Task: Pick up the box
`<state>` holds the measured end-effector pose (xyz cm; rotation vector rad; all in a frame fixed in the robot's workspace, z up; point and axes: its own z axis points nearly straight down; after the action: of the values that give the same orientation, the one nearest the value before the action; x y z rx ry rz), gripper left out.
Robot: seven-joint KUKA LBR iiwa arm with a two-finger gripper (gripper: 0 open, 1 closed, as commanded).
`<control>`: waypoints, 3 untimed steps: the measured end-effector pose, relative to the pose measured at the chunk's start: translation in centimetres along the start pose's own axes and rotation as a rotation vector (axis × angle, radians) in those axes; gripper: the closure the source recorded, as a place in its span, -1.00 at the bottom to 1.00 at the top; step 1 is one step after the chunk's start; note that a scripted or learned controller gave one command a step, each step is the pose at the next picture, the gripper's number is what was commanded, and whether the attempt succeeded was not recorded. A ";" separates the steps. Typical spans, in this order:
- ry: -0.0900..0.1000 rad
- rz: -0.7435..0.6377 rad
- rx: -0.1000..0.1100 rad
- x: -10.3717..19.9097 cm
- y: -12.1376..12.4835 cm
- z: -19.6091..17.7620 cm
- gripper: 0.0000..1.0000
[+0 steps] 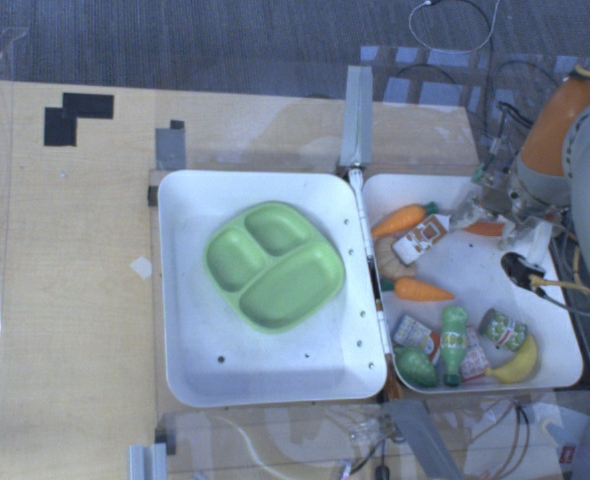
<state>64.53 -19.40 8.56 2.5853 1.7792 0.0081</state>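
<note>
My hand hangs low over the top right corner of the right bin. I cannot tell if it is apart or together, and I see nothing held in it. A small orange thing lies just beside it. The box, a little white and brown carton, lies tilted a bit to the left of my hand, touching a carrot above it. Another carrot lies below the box. Farther down are a green bottle, a can and a banana. The left bin holds a green plate. I think I am only reaching so far. Next I must slide left over the box, line up with its slant, and miss the carrot.
</note>
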 end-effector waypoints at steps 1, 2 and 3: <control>0.003 0.100 0.001 -2.7 -6.8 -0.2 -1.00; 0.001 0.101 0.000 -1.2 -3.1 -0.1 -1.00; -0.003 0.176 0.007 0.1 -5.3 -4.6 -1.00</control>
<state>59.53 -17.43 13.18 2.7356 1.5464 -0.0016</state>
